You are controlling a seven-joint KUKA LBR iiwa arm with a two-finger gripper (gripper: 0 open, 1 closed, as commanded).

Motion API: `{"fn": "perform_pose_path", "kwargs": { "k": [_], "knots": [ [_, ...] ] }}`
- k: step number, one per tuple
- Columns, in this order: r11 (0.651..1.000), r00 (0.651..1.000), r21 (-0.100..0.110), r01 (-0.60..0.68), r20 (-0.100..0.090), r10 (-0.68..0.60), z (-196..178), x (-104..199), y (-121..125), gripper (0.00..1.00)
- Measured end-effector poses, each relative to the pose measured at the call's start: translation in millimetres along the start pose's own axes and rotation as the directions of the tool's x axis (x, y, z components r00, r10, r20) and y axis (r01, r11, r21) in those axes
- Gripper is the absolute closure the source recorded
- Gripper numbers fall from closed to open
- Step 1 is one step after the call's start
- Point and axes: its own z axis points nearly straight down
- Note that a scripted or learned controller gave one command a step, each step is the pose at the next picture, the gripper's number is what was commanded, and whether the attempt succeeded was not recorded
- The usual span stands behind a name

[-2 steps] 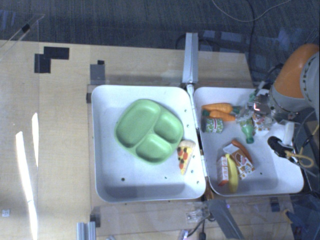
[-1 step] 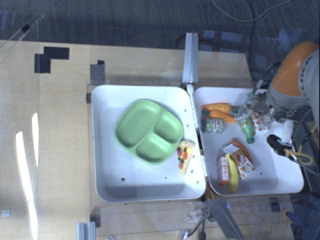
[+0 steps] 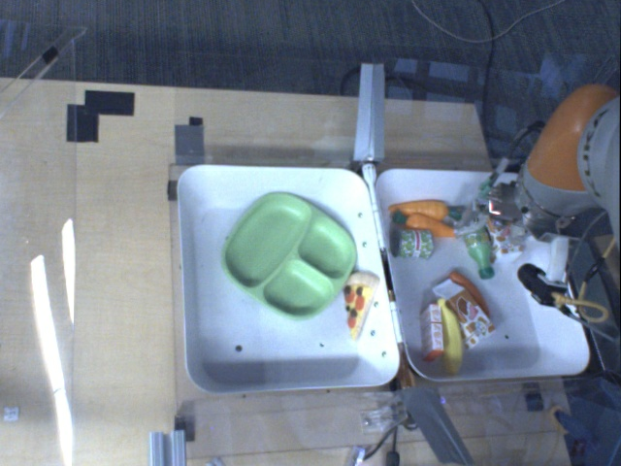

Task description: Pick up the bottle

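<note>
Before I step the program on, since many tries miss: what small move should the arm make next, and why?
Probably ease the gripper a little down and left onto the green bottle. The bottle lies in the right bin just below the carrots, close beside the gripper, and nothing shows it gripped yet.

**Even overhead light, soft focus, glare at left**

Lighting both white bins (image 3: 194, 289) brightly and evenly from above. Casting soft grey shadows inside the near walls and under the green plate (image 3: 289, 252). Streaking pale vertical glare across the wooden bench (image 3: 58, 289) at left. Rendering small items softly, with slight blur and grain. Leaving the dark floor (image 3: 243, 17) at the top dim.
</note>
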Motion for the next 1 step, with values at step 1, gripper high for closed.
{"fn": "perform_pose_path", "kwargs": {
  "k": [1],
  "knots": [
    [1.0,1.0,0.0,0.0,0.0,0.0,0.0,0.2,0.0,0.0]
  ]
}}
